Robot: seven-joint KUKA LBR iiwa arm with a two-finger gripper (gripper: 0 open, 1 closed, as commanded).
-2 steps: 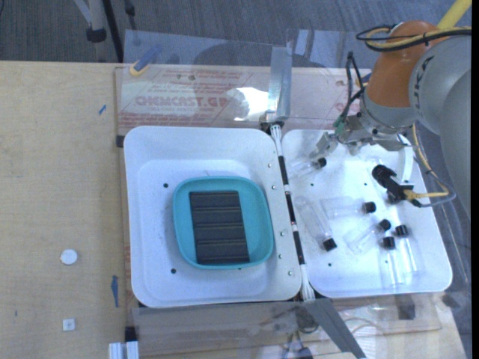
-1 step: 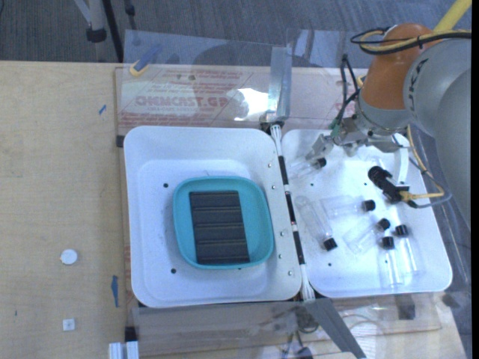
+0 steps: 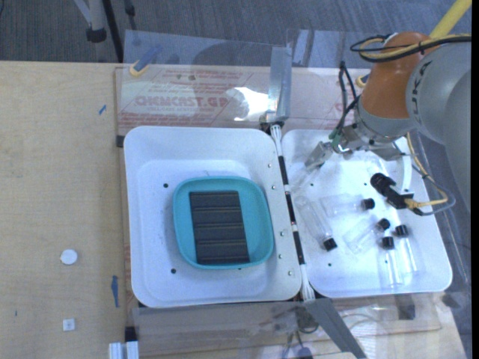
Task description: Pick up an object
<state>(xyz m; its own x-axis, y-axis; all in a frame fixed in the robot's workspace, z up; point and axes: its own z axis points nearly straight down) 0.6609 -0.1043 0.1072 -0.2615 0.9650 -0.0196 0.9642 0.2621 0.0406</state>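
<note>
Two white bins sit side by side on the desk (image 3: 52, 163). The left bin (image 3: 150, 155) holds a teal tray (image 3: 183, 200) with a dark ribbed insert (image 3: 218, 227). The right bin (image 3: 426, 268) holds clear vials (image 3: 318, 217) with black caps. The arm (image 3: 419, 81) reaches in from the right, its gripper (image 3: 325, 152) over that bin's upper left part.

Faint reddish lettering on the clear plastic sheet (image 3: 196, 96) lying behind the left bin (image 3: 142, 200) appears to read "CHEMCAST GP". It is washed out by glare. No other text is legible.
</note>
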